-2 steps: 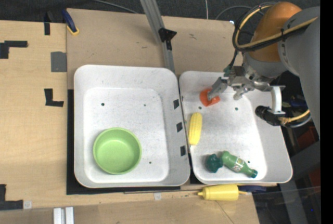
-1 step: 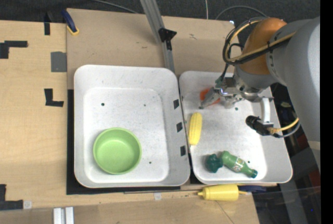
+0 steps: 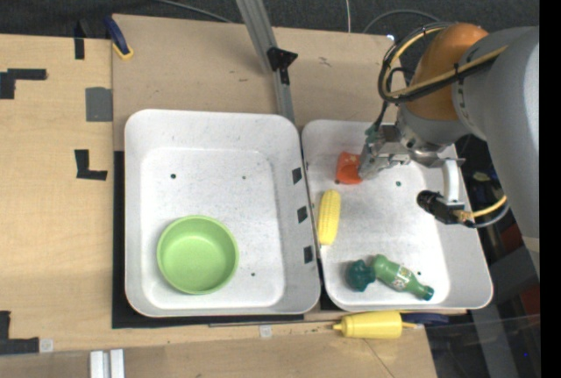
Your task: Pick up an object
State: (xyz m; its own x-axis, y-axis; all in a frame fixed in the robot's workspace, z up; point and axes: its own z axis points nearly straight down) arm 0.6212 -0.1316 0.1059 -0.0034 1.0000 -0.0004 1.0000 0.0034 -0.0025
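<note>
My claw [image 3: 370, 159] hangs low in the right bin [image 3: 465, 280], touching the orange piece [image 3: 348, 168] at its far left; I cannot tell its grip. The piece may skid on the smooth white floor against the wall. Corn [image 3: 328, 216] lies near, the bottle [image 3: 391, 274] nearer the front.

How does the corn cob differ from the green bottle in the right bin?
The corn cob is yellow and lies near the bin's left wall, pointing up-down in the view; the green bottle lies near the front edge, running sideways. The corn cob is one even shape; the green bottle narrows to a neck. Both lie flat, away from the hand.
</note>
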